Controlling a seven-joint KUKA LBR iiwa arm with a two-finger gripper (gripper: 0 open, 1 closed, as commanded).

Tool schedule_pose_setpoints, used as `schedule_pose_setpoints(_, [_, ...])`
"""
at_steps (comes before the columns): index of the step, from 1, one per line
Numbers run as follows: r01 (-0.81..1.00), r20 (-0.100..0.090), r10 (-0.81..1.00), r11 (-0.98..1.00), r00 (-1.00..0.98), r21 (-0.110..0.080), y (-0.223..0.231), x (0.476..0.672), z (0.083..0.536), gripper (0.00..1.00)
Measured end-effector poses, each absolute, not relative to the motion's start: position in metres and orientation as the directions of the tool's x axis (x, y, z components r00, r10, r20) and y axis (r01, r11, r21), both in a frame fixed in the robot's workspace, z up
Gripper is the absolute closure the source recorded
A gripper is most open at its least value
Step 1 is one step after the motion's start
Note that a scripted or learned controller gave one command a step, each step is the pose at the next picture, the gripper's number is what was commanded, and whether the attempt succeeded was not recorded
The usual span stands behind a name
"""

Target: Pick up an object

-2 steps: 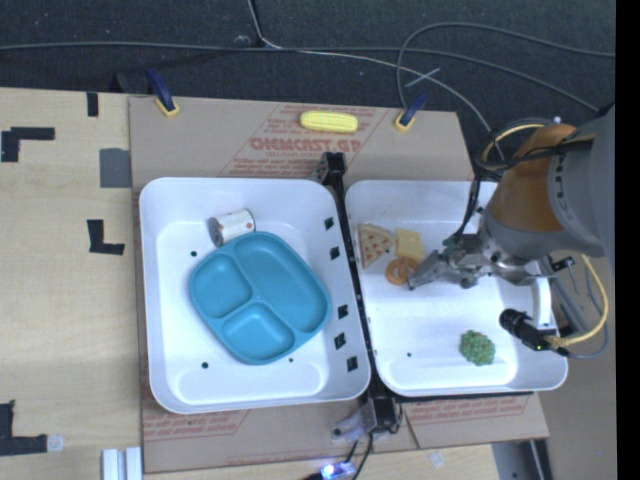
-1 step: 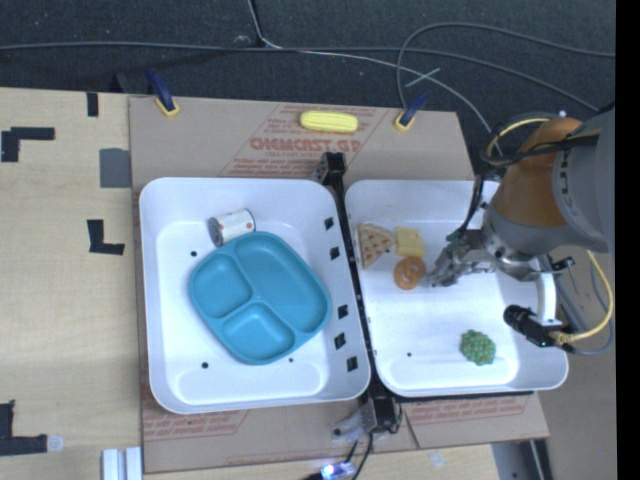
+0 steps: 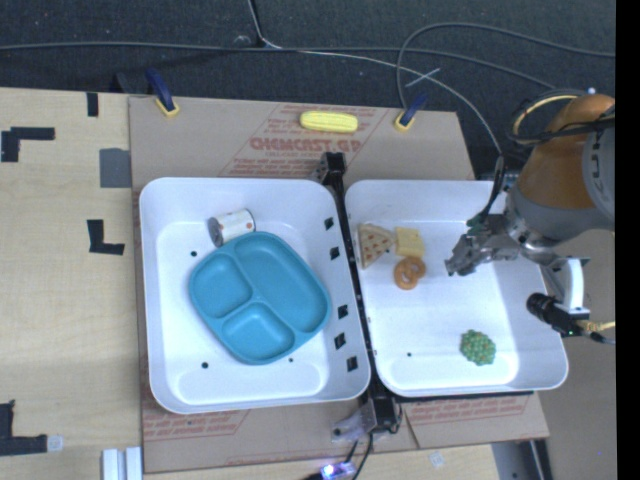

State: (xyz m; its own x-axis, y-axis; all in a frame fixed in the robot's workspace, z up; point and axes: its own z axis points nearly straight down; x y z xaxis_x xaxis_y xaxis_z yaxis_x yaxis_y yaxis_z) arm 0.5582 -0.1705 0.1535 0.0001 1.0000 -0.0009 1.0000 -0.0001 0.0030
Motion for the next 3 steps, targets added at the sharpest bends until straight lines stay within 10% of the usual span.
schedule_pose_setpoints(3, [1.0, 0.002, 1.0, 0.006, -0.006, 0.0, -0.114, 0.564, 0.256, 1.0])
